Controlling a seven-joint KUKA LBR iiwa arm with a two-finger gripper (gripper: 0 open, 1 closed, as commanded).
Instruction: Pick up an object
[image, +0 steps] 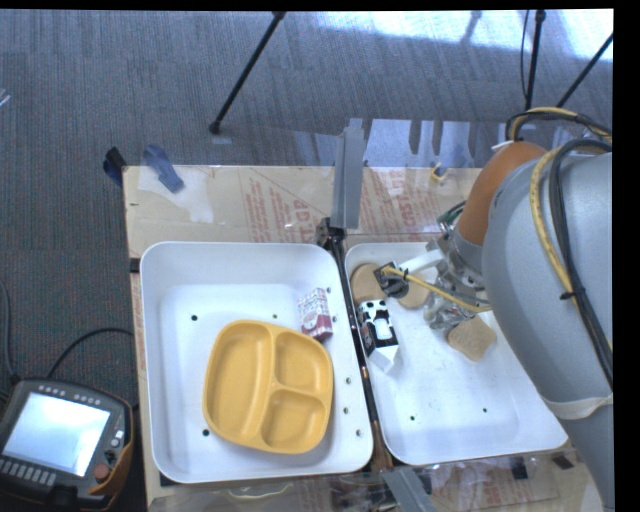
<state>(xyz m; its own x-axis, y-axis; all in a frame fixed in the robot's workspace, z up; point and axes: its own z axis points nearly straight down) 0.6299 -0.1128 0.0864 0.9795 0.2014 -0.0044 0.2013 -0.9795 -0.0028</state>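
Two white bins sit side by side on the worktop (250, 205). From the right, the grey arm (560, 270) bends down over the right bin (470, 425), and its thick body and orange band cover the far right part of this bin. The end effector (448, 300) hangs low near the bin's back half, close to a tan block (472, 340) that lies just beside it. The metal parts and cables there are mixed together, so I cannot tell how far it is open or whether it touches anything. A small black and white carton (379, 335) lies near the left wall of the same bin, and a round brown piece (375, 280) is behind it. The left bin (175, 300) carries a yellow divided plate (268, 385) and a small red packet (315, 311) just beside the plate's far edge.
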